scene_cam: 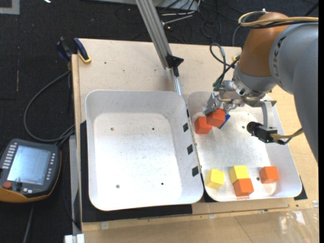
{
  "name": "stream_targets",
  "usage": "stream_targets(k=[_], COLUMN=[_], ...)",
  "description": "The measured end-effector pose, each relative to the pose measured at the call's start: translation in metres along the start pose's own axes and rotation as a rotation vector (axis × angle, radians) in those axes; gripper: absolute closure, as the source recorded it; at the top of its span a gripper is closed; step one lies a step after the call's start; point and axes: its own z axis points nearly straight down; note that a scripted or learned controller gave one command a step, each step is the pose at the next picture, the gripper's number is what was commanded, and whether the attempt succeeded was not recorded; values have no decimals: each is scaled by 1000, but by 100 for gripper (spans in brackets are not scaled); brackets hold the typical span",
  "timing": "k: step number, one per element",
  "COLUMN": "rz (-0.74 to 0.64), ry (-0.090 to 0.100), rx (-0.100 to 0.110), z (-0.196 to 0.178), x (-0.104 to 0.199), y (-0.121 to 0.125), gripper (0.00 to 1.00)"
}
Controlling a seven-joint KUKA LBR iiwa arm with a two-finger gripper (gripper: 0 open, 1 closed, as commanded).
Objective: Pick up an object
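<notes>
My gripper (216, 107) reaches down into the right bin (283, 158) near its far left corner. Directly under it sits an orange block (217, 119), with a second orange block (202, 125) touching it on the left. A small blue piece (226, 118) pokes out from behind the right side of the first block. From this angle I cannot make out whether the block is gripped or merely lies beneath the gripper. The grey arm with its orange band (263, 39) comes in from the upper right.
Along the right bin's front lie two yellow blocks (216, 178) (239, 172) and two orange blocks (244, 187) (269, 174). The left bin (96, 135) adjoins it. A slanted metal pole (154, 29) ends near the bins' shared far corner. A control pendant (25, 168) lies off the bench, left.
</notes>
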Motion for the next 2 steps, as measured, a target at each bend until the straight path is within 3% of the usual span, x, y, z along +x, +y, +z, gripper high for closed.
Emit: stream_targets(k=[1, 2], rz=[-2, -5], ry=[1, 4], rx=[-3, 11], z=[-36, 2], x=[28, 112], y=[23, -19], gripper=[100, 100])
